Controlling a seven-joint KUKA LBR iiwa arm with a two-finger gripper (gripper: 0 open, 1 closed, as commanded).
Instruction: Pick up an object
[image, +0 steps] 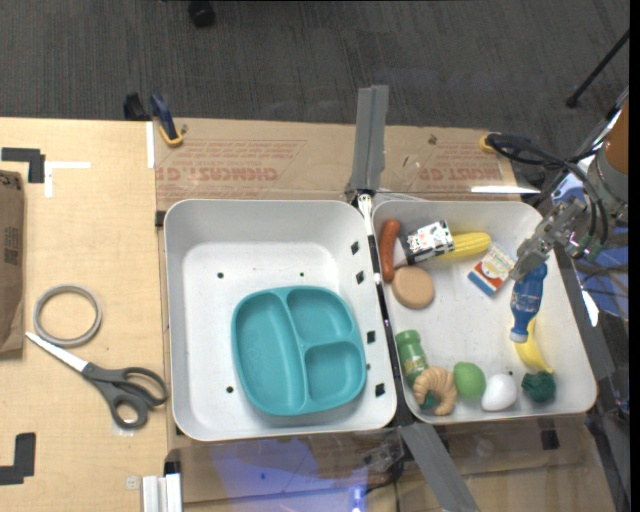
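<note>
- The arm reaches in at the right edge of the frame, and its end effector (537, 250) hangs over the upper right part of the right bin (575, 330).
- Whether the end effector is released or clenched I cannot tell; its tip is a blur of grey metal against the bin wall.
- A blue bottle (526, 300) stands or leans directly below the tip, its upper end meeting the end effector in the picture. I cannot make out whether it is between the tips or only beneath them, so I do not count it as held.
- Judged from this, the task is at the approach or grasp stage: nothing is clearly lifted, and every object appears to rest in the bin.
- Candidates in the right bin: a red-and-white packet (492, 270) just left of the bottle, a corn cob (468, 245), a small black-and-white box (431, 239), a red sausage (388, 247), and a round brown bun (413, 288).
- Along the lower edge of that bin sit a green can (410, 352), a croissant (437, 388), a green ball (468, 379), a white egg (498, 392), a dark green piece (538, 386), and a banana (530, 350) below the bottle.
- The left bin (200, 260) carries a teal divided plate (298, 348).
- What is left: a secure closure on one object and a clear lift off the bin floor.
</note>
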